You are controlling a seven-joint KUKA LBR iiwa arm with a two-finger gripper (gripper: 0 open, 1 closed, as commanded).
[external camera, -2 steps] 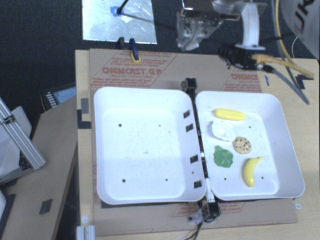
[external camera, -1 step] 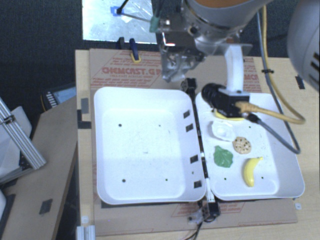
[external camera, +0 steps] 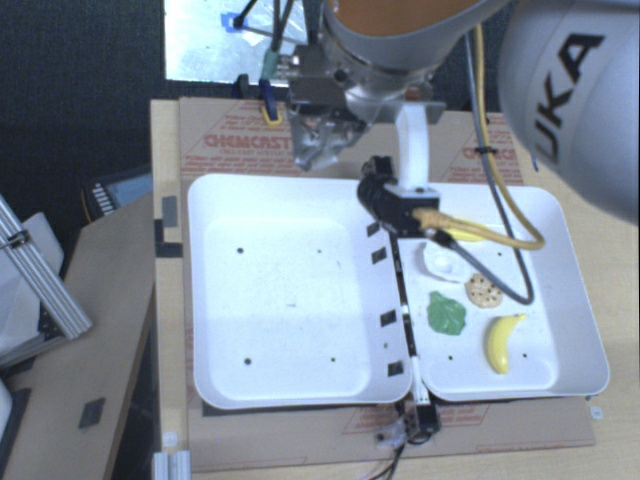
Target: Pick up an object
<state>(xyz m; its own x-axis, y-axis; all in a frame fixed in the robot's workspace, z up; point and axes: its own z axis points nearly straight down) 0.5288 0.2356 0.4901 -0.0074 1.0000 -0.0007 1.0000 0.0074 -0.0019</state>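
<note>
We see a worktop point(external camera: 120, 268) of pale brown board, with a printed cardboard sheet point(external camera: 240, 138) lying on it toward 12 o'clock. Dark floor surrounds it at 9 and 11 o'clock. A bright, shiny panel point(external camera: 210, 23) sits at 11 o'clock. An aluminium rail point(external camera: 40, 278) slants in at 9 o'clock.

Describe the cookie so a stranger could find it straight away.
Start at the right-hand white bin of the two. Near its middle lies a small cluster of toy food; the cookie is the round tan disc with dark specks. It sits between a green leafy piece and a yellow banana.
</note>
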